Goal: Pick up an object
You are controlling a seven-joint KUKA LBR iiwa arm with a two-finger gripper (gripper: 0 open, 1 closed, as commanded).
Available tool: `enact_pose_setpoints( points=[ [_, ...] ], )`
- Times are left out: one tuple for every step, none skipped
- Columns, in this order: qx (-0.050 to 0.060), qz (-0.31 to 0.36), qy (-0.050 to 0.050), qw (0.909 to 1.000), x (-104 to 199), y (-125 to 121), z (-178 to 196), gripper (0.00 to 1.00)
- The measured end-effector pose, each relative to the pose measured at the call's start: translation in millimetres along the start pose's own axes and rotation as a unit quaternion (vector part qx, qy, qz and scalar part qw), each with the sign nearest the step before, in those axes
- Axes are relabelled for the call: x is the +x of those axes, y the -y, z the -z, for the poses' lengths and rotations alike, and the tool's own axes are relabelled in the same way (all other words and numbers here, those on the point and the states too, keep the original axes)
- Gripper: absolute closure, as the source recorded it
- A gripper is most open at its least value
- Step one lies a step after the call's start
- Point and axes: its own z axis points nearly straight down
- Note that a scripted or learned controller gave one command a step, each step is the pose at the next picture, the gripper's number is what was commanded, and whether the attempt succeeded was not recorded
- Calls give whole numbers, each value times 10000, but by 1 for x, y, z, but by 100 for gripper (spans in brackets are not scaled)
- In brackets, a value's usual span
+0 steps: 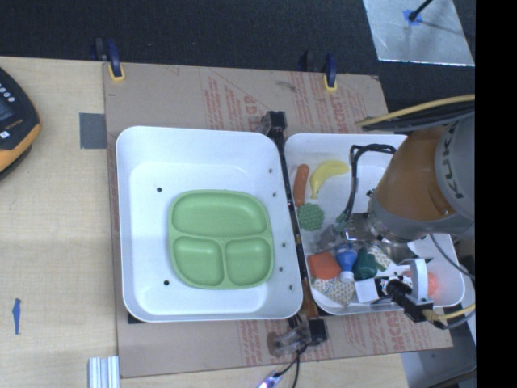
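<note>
The right bin holds several small toys: a yellow banana, an orange carrot, a green broccoli piece, an orange-red block, a blue bottle and a dark green item. My gripper is low in this bin, just above the blue bottle and the dark green item. The grey wrist and orange band hide the bin's right half. Whether anything sits between the fingers is hidden.
The left bin holds a light green divided tray. A black cable loops over the right bin's back. A yellow and black device lies at the far left of the bench.
</note>
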Motion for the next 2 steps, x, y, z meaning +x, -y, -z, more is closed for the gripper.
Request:
enact_pose_setpoints(
  points=[
    [-9, -5, 4, 10000, -46, -42, 1, 0],
    [3, 12, 4, 10000, -46, -42, 11, 100]
  ],
)
